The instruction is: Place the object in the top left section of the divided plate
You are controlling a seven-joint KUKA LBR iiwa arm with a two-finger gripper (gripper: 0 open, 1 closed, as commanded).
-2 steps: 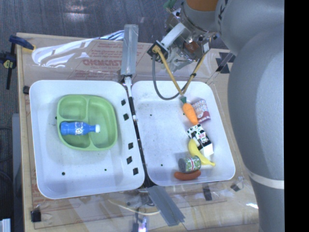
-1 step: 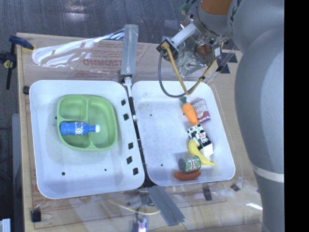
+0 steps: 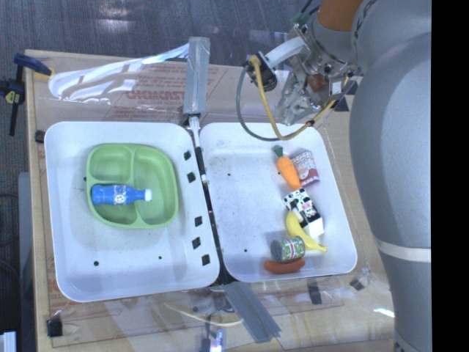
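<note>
A green divided plate [image 3: 167,169] lies in the left bin [image 3: 66,218]. A blue bottle with a white cap [image 3: 119,194] rests on its side in the plate's front section. The plate's two rear sections hold nothing. My gripper [image 3: 299,107] hangs above the far edge of the right bin [image 3: 242,196], behind the toys, with nothing visible between its fingers. A carrot [image 3: 287,169] lies just in front of it.
Along the right bin's right side lie a small red-and-white can [image 3: 305,166], a black-and-white carton [image 3: 304,209], a banana [image 3: 302,233], a green can [image 3: 287,249] and a red sausage [image 3: 283,266]. A yellow cable [image 3: 265,101] loops by the wrist. The grey arm [image 3: 388,123] fills the right side.
</note>
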